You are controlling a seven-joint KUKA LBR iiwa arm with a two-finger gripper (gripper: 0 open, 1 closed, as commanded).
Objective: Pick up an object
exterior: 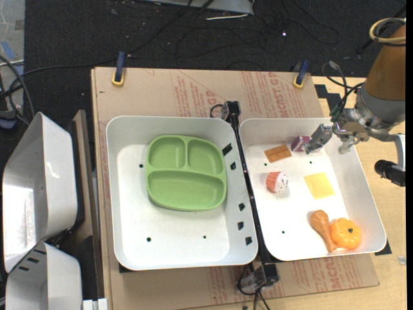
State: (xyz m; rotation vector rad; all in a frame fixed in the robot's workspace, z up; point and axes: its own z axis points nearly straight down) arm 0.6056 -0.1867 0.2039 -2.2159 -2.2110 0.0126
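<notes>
The tool sits at the far right corner of the right bin, just over its back edge. Its 2 fingers look a little spread, with nothing between them.

The closest thing to grab is a small purple piece. It lies just to the left of the tool, almost touching the nearer finger. Next to that, a bit more to the left, is a flat orange-brown cracker. So the tool only needs to go a short way left and down, I think.

The other things lie nearer the front of the bin. There is a round pink and white piece, a flat yellow square, a brown drumstick and an orange pumpkin. The drumstick and pumpkin touch each other and are well apart from the tool.

The left bin holds a green plate with 3 parts. It is far from the tool.
</notes>
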